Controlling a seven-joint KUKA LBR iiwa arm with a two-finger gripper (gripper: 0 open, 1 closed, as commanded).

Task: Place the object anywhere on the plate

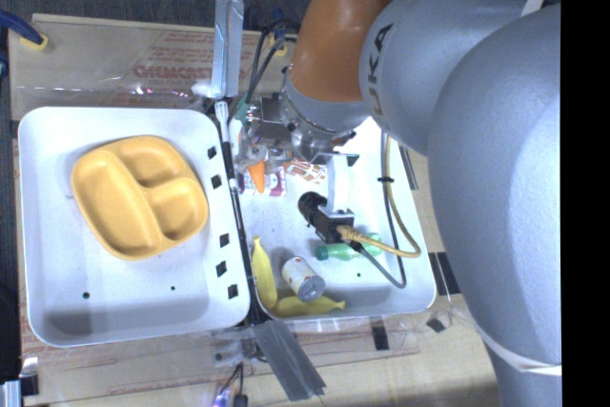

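While the gripper (259, 152) sits low in the right bin (419, 286), the plate (140, 195) lies to its left in the view. An orange object (255, 176) sits just below it. Finger state cannot be told.

The arm (448, 110) covers much of the right bin (400, 286). An orange thing (255, 176) beneath it is too hidden to name.

Two white bins (38, 234), one yellow plate (138, 195) (three-part), one banana (272, 291), one can (303, 279).
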